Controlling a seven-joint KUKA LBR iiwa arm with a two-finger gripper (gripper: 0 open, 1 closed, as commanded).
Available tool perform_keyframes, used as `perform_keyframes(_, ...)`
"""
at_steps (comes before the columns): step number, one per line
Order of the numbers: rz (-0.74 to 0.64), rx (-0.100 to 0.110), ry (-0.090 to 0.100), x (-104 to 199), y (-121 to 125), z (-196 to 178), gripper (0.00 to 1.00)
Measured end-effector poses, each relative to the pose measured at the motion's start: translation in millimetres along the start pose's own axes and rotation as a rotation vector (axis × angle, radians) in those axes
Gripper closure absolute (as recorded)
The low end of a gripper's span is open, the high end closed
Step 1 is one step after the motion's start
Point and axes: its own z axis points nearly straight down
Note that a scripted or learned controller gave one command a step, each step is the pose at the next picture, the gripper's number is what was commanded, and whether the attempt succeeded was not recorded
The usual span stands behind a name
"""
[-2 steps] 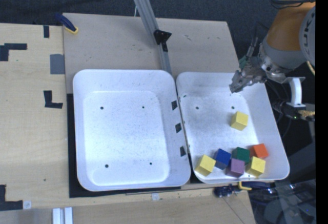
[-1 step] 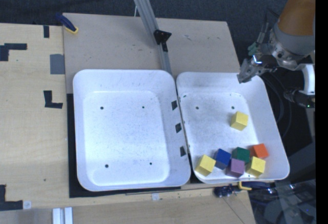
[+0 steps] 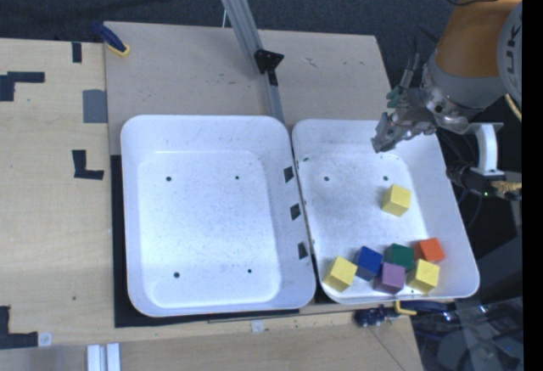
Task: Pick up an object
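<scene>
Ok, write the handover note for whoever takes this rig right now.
Gripper: above the far edge of the right bin, nothing seen between its fingers; whether it is open or shut can't be told.
Things: all six blocks lie in the right bin. One yellow block sits alone mid-bin. Near the front wall cluster a yellow block, blue block, green block, purple block, orange block and another yellow block.
Done: nothing picked yet.
Left: grasp and lift one; the lone yellow block looks easiest.
</scene>
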Motion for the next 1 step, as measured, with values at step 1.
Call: perform_keyframes(1, -0.002, 0.001, 0.001, 53.3, -16.8, 17.6, 1.00)
